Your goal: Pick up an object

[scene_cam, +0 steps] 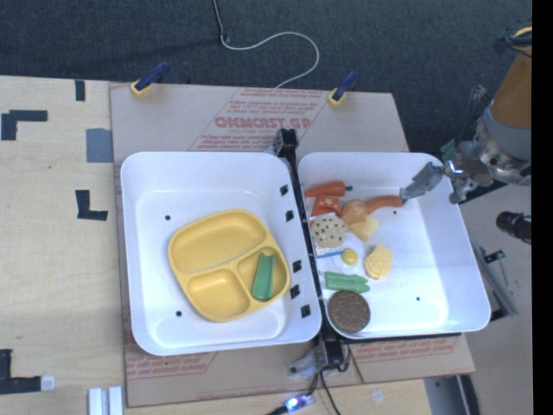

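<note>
Clearly the approach step is in hand: the gripper (418,184) hangs over the right bin (449,258), whether released or clenched cannot be told, nothing visibly grasped. Toy foods cluster along that bin's left side; next it must descend onto one, perhaps the corn (378,262).

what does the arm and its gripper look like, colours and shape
The arm shows an orange band above a grey, rounded wrist housing. Below it sits the gripper, a grey metal piece with dark fittings that narrows toward the right bin.
</note>
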Motion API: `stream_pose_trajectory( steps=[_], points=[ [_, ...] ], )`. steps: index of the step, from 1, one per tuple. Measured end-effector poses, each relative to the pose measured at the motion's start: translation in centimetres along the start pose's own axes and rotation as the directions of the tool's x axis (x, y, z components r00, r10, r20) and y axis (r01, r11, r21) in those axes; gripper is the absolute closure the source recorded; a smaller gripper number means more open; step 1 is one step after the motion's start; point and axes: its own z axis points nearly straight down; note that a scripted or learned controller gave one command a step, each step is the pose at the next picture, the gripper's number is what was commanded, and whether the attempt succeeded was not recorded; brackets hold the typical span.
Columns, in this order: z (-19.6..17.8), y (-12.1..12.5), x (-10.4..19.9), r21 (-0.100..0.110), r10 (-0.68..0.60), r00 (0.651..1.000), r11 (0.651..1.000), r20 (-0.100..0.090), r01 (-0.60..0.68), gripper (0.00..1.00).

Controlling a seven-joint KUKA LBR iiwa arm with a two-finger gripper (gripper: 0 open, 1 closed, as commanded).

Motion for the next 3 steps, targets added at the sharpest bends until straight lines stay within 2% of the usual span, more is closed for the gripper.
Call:
stream_pose_trajectory(
  steps=[1,3],
  points=[
    [-0.6,0.2,0.0,-0.011,-0.002,1.0,1.0,0.002,0.003,0.0],
    [9.7,0.5,-1.4,-0.005,-0.002,1.0,1.0,0.002,0.002,0.0]
  ],
)
